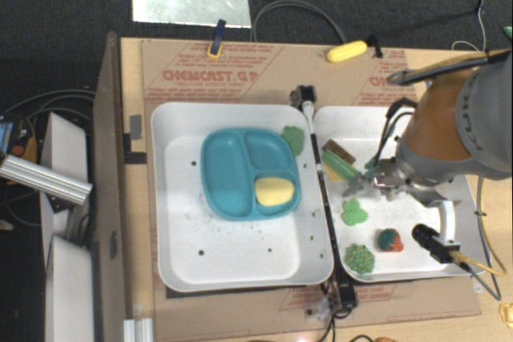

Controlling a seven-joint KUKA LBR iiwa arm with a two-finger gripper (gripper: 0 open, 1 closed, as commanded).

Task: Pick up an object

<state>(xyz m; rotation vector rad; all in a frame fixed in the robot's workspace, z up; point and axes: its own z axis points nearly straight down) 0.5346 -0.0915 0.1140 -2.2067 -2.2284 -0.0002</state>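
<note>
You see the arm [461, 128] reaching in from the right, its gripper [362, 182] low over the right bin [401, 118]; you cannot tell how its fingers are set. Just beside it lie a green stick [339, 164] and a brown block [338, 149], with a small green piece [353, 213], a leafy green ball [360, 258] and a red-and-teal toy [389, 239] nearer you. In the left bin [180, 172], a blue divided plate [244, 172] holds a yellow lump [274, 191].

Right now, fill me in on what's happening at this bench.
The arm reaches into the right bin, its tool low among the small items there: a green stick, a brown block and a green leaf piece. Nothing is visibly held yet. The left bin holds a blue tray with a yellow piece.
</note>
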